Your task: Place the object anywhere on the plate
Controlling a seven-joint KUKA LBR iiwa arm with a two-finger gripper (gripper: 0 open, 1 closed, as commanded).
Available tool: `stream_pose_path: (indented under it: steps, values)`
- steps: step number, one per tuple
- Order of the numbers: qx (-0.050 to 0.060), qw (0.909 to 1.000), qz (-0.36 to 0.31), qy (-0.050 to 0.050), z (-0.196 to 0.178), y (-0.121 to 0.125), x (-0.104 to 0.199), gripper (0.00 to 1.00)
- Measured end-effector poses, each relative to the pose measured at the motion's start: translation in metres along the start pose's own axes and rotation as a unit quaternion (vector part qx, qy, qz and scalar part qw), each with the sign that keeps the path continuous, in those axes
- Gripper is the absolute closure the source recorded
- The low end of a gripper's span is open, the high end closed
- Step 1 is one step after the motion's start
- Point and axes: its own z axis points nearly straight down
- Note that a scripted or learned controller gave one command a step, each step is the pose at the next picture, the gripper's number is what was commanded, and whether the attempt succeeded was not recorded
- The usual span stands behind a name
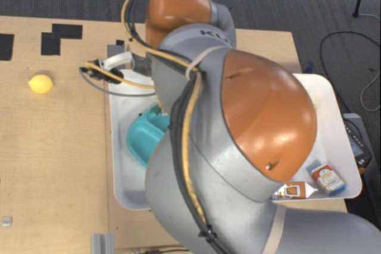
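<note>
Over the left bin (119, 187) our arm (238, 128) blocks the turquoise plate (143, 138), likely reaching for it; we cannot tell what the gripper is doing.

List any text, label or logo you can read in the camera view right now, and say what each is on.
"KU": raised letters on the grey arm housing below the upper orange cap; the rest of the word is cut off by the curve.
Small box in the right bin: red and blue print, too small to read.
Orange and white label beside the arm's edge: marking too blurred to read.
</note>
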Motion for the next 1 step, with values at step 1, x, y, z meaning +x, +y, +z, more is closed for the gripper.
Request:
stream_pose_path:
  steps: [1]
  values:
    - [0.000,0.9979,-0.064,0.004,-0.1526,-0.0044,-0.0136,1.00]
